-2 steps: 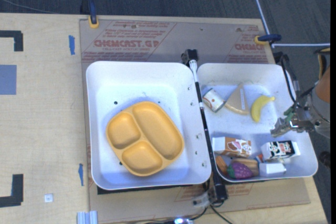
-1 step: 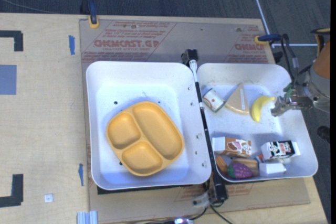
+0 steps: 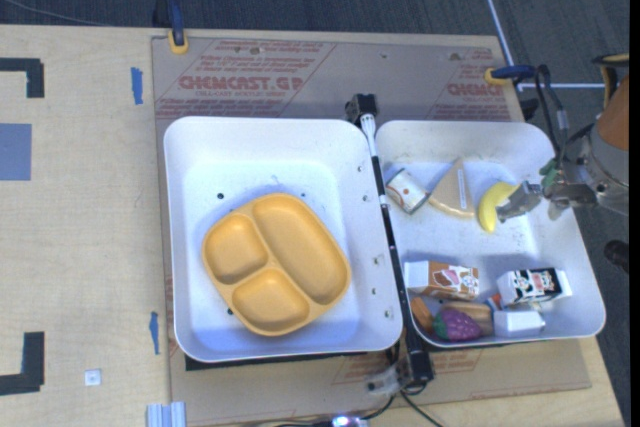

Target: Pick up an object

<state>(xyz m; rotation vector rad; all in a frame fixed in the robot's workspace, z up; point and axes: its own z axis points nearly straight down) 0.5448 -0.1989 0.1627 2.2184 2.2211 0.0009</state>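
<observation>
Now the gripper (image 3: pixel 522 202) sits low in the right bin (image 3: pixel 575 260), reaching in from that bin's right wall, with the grey arm (image 3: pixel 612 150) rising behind it. Its fingers point left toward the yellow banana (image 3: pixel 492 203), and the near fingertip looks to be touching or just beside the banana's right side. Whether the jaws are spread or closed cannot be told from this angle, and nothing is plainly seen between them.

Taking the banana as the landmark: just to its left lies a pale wedge-shaped piece (image 3: pixel 457 191), and further left, near the bin's inner wall, a small white cup with a brown mark (image 3: pixel 405 188). Below the banana, toward the bin's front edge, stands a small black-and-white carton (image 3: pixel 533 285). Below and left of the banana lie a printed snack box (image 3: pixel 446 278) and, in front of it, a bunch of purple grapes (image 3: pixel 459 323) touching an orange item.

Well left of the banana, in the left bin (image 3: pixel 200 165), rests a yellow tray with 3 compartments (image 3: pixel 276 262).
</observation>
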